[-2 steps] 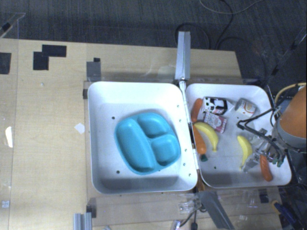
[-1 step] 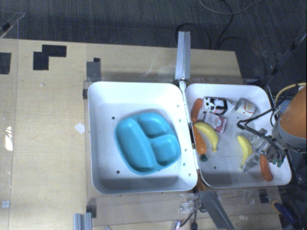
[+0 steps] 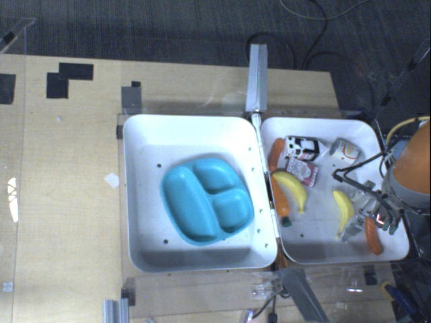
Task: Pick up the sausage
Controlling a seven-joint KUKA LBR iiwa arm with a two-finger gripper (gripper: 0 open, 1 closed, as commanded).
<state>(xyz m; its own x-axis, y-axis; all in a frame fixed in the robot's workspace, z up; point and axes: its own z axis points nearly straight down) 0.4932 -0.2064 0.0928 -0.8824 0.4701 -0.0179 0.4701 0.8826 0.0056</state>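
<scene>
The sausage [image 3: 372, 236] lies in the right bin [image 3: 316, 253], tucked into its near right corner beside a yellow banana [image 3: 343, 209], probably dropped there loosely like the rest of the clutter. The gripper [image 3: 378, 215] hangs just above the sausage's upper end, seemingly lined up for a grasp; whether the jaws are open or closed I cannot tell. A printed packet [image 3: 301, 159] lies toward the far edge, its writing too small to read. The left bin [image 3: 135, 180] holds a blue divided tray [image 3: 205, 200].
</scene>
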